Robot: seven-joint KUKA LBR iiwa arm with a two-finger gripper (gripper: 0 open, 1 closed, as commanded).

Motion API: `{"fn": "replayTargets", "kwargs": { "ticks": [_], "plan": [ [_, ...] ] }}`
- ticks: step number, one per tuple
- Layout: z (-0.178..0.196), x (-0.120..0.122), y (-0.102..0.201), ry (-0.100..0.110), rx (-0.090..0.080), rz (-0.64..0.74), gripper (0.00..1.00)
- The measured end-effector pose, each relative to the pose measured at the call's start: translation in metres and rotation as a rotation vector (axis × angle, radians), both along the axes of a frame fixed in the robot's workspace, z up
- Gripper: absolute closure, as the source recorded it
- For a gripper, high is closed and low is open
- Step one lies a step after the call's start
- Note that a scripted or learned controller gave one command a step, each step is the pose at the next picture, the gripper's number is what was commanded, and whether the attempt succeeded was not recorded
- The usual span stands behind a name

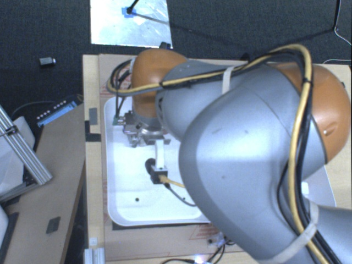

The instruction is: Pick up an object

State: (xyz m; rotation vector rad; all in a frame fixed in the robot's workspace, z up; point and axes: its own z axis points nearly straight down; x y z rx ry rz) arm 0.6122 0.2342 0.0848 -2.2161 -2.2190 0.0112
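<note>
I work in a robotics lab, not anybody's home: my grey and orange arm reaches over a plain wooden table carrying a shallow white bin. At nine o'clock stand bare aluminium framing rails and a dark strip with a blue edge; at twelve o'clock dark carpet bears a shiny square sheet.

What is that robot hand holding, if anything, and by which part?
It cannot be told. The gripper hangs low over the left white bin, but the grey arm hides its tip from the camera.
</note>
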Motion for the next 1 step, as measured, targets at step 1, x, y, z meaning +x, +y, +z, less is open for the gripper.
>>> {"fn": "replayTargets", "kwargs": {
  "ticks": [1],
  "plan": [
    [-0.0012, -0.0536, 0.0001, -0.003, 0.001, 0.0, 1.0]
  ]
}}
